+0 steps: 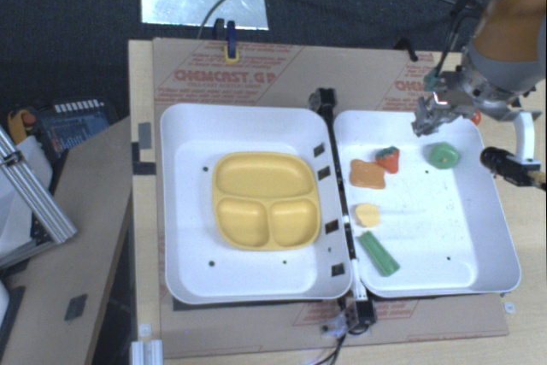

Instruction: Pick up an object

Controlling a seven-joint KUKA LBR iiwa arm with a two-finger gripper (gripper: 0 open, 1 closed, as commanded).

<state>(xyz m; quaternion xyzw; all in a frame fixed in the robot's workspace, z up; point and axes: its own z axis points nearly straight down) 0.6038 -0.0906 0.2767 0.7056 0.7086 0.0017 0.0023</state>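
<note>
The gripper (425,126) hovered over the right bin's (479,269) far edge, just beside the green round piece (444,156); whether it was clenched could not be told. That piece lay apart from the orange slab (367,175) nearby.

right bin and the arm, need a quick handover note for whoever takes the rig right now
Pincer: above the right bin's far edge, nothing seen between its fingers.
In the right bin: green round piece nearest the pincer, red piece, orange piece, yellow piece, green stick.
Left bin: yellow divided tray.
Done: nothing picked yet.
Left: descend, grasp one piece, lift.
</note>
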